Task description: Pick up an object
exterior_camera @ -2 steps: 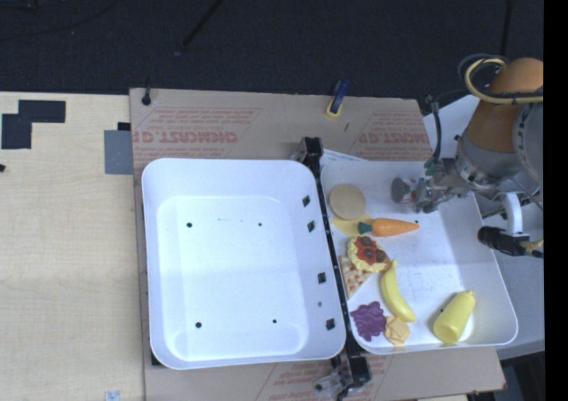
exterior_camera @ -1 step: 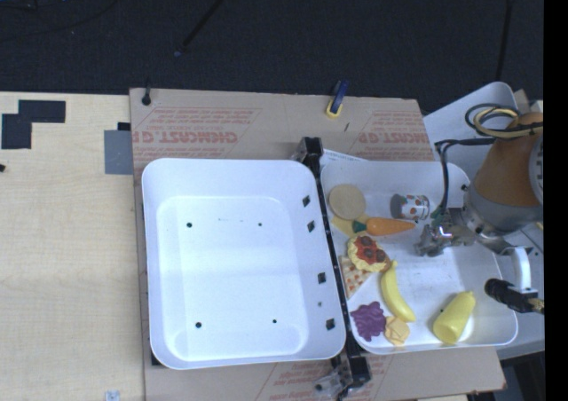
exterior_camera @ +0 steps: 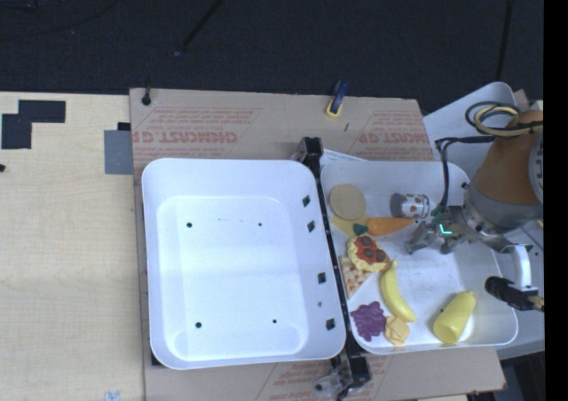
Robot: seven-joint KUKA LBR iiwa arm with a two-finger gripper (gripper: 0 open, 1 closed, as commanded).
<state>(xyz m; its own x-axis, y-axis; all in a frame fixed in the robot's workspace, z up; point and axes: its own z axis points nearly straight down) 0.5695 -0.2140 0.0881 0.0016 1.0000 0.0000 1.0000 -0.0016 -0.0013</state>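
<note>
Yellow lemon point(exterior_camera: 453, 317) well below gripper point(exterior_camera: 424, 242)

The arm point(exterior_camera: 510, 169) runs off the right side, so most of it is cut off. The gripper point(exterior_camera: 435, 235) is small and blurry; its tips are hard to make out. The purple toy point(exterior_camera: 369, 319) may be grapes, too small to tell.

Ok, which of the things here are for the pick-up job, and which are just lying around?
For the job:
gripper
right bin
banana
carrot
purple grapes
yellow bottle
round tan disc
pizza slice

Lying about:
left bin
blue and yellow clamp
cardboard sheet
</note>
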